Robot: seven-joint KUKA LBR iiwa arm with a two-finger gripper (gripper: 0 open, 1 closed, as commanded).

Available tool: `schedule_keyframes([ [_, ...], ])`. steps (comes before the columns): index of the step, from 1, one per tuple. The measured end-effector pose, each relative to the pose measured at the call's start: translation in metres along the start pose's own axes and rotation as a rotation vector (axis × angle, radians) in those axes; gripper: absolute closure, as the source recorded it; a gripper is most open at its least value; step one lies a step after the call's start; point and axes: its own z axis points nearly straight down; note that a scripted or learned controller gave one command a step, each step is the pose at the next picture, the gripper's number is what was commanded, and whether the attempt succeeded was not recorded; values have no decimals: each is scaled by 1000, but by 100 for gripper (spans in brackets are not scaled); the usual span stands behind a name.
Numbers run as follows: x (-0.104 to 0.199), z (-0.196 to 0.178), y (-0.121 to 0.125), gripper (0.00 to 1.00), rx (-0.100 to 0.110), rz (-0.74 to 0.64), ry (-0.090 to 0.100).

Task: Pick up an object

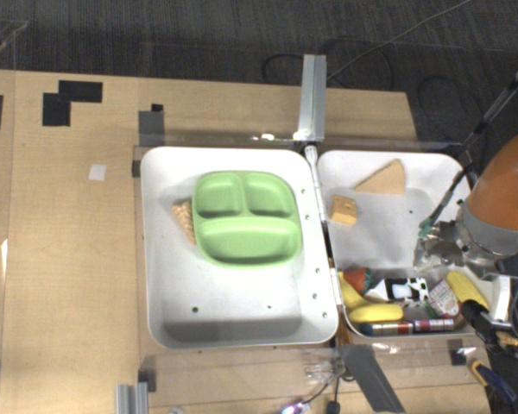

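Camera view looked down on two white bins side by side on a wooden bench. Left bin (160,257) held a green divided plate (244,216), with a tan waffle-like piece (184,221) tucked against the plate's left edge. Right bin (388,231) held a tan wedge (382,179) near its far wall and a small tan block (344,210) just below it. Along the near wall lay a heap of small things, among them a banana (352,295) and a red marker (395,326). The gripper (433,250) hung at the right side of that bin, above the heap; whether it was released or clenched could not be told.
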Motion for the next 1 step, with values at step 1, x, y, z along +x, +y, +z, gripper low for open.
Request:
schedule_keyframes([
  [1, 0, 0, 0, 0, 0, 0, 0],
])
